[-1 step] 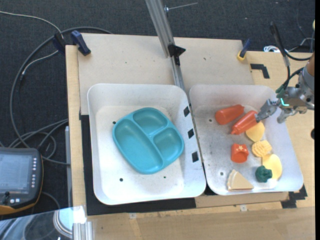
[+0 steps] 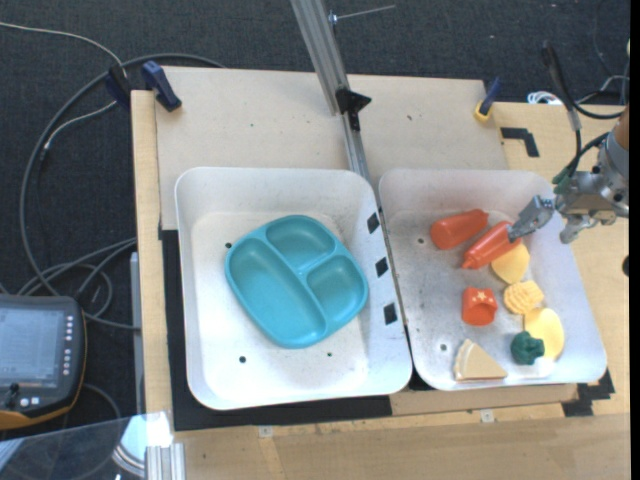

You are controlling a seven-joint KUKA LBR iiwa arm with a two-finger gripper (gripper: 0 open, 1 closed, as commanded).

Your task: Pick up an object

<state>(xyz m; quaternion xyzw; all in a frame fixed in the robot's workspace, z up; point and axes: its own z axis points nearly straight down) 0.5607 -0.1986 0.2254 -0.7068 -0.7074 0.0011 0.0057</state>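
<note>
Reaching in from the right edge, the gripper (image 2: 553, 220) was seen with its two fingers spread apart, nothing being held between them. One fingertip (image 2: 526, 221) was placed right at the upper end of a carrot (image 2: 488, 244); whether it was touched could not be told. The other finger was kept over the right rim of the right bin (image 2: 420, 193).

The carrot was laid at a slant in that bin, with a red sausage (image 2: 458, 228) just beside it on the left and a yellow piece (image 2: 511, 264) touching its lower side. Below these, a red pepper (image 2: 478, 306), a ridged yellow piece (image 2: 523, 296), a pale yellow piece (image 2: 546, 328), a green broccoli (image 2: 527, 348) and a sandwich wedge (image 2: 478, 362) were scattered. A teal divided plate (image 2: 296, 280) was set in the left bin (image 2: 200, 193).
</note>
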